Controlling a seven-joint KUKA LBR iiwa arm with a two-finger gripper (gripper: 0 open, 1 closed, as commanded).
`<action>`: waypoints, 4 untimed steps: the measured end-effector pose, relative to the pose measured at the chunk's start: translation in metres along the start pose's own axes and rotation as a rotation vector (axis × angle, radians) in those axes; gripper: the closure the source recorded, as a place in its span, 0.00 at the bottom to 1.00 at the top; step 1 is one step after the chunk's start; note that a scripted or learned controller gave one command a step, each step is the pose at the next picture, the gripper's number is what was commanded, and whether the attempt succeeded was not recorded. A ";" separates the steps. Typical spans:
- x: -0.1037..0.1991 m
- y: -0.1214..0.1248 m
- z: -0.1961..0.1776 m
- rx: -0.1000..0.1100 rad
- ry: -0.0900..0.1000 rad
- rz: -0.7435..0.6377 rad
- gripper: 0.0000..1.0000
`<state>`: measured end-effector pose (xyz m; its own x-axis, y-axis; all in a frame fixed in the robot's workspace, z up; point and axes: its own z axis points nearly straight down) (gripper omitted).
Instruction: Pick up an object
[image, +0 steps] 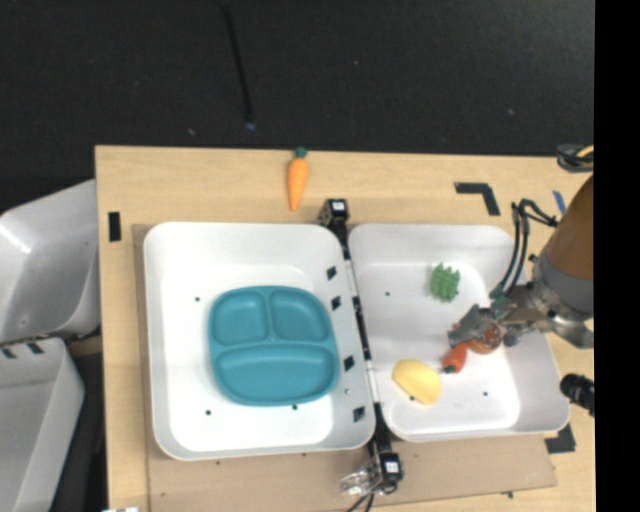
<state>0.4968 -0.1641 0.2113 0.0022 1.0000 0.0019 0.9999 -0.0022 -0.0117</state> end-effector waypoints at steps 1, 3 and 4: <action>0.000 0.003 -0.006 -0.013 -0.003 -0.004 0.00; -0.001 0.013 0.098 -0.008 -0.002 -0.001 0.00; -0.002 0.013 0.111 -0.011 -0.003 0.001 0.00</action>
<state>0.5089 -0.1657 0.1003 0.0029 1.0000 -0.0010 1.0000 -0.0029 -0.0009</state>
